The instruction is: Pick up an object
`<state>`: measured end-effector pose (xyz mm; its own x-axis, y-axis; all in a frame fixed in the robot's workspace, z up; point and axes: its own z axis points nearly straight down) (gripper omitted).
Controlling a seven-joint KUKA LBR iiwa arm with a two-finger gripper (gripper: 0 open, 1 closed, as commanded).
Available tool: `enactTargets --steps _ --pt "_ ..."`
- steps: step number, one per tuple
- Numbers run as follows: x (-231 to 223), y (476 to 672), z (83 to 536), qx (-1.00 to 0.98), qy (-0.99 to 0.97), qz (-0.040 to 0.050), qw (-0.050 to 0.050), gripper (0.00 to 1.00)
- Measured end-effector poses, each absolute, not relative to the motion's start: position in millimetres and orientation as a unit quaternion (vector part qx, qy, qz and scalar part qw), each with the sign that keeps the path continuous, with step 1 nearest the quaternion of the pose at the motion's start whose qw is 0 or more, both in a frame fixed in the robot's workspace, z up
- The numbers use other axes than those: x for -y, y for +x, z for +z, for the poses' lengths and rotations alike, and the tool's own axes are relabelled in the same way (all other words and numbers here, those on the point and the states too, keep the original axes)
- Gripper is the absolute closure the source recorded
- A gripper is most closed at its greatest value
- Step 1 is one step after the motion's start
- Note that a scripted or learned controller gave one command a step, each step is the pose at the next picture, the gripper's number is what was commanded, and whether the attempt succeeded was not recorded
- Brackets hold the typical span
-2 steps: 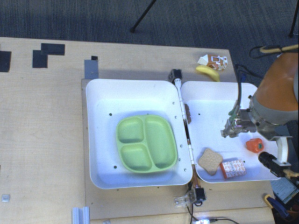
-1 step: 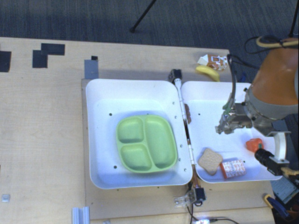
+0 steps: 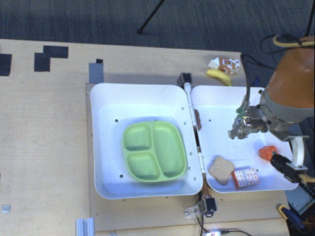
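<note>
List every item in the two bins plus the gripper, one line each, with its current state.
green divided plate: flat in the left bin, compartments bare.
bread slice: lying in the right bin, near the front wall.
red-and-white packet: lying beside the bread slice.
orange object: resting in the right bin, partly hidden by the arm.
gripper: above the right bin, nothing visibly held.

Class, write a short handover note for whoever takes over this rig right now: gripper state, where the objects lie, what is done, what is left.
Gripper: above the right bin, nothing seen between its fingers.
Right bin, near edge: slice of bread, small red box, orange item partly behind the arm.
Left bin: green divided plate.
Done: nothing picked.
Left: choose an object, descend, grasp, lift.
</note>
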<state>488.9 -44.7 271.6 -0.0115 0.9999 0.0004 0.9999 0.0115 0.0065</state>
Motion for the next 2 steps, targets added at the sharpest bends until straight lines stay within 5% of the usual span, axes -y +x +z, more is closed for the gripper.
enactTargets --steps 2 --pt "44 491.2 293 -0.716 0.698 0.0044 0.004 1.00"
